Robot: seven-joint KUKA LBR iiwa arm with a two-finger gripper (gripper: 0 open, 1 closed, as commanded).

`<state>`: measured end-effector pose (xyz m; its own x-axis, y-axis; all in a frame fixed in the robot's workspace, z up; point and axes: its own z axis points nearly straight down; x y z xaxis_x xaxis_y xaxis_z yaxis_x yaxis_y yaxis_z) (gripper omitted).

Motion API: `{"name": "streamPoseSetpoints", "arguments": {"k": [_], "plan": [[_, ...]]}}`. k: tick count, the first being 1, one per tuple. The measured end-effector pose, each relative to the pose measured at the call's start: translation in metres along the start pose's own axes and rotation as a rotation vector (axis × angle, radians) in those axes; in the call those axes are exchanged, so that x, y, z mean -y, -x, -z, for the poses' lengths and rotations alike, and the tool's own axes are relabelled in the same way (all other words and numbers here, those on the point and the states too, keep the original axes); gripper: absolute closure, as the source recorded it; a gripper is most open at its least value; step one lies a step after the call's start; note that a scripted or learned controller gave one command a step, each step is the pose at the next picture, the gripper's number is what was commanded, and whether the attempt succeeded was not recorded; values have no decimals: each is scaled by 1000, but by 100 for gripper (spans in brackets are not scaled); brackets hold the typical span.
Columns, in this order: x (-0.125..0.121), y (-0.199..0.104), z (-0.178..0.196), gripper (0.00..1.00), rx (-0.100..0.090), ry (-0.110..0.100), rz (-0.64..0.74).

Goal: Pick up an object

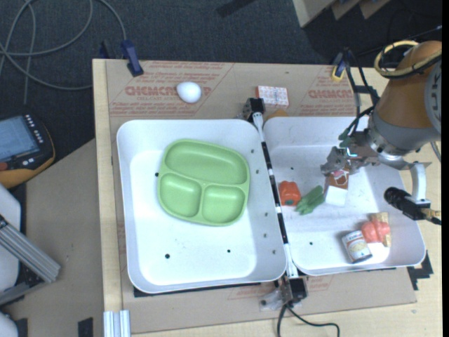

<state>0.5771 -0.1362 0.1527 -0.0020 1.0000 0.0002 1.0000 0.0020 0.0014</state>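
The right bin [393, 260] holds several small things. My gripper [337, 166] hangs low in the middle of that bin, reaching in from the right. Directly under it lies a small white block with a dark red top [337, 188], touching or nearly touching the gripper's tip. To its left lie a green piece [309, 200] and an orange-red piece [288, 191]. A small can [356, 246] and an orange-pink item [379, 229] sit near the bin's front right corner.
A green divided plate [203, 181] lies in the left bin [140, 258]. On the cardboard behind the bins rest a white ball [188, 91] and a small patterned box [272, 95]. Blue clamps [131, 58] hold the board's far edge.
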Motion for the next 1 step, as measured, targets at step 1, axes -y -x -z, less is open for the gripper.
{"name": "streamPoseSetpoints", "arguments": {"k": [1], "plan": [[-35, -59, 46, 100, 0, 1, 0]]}}
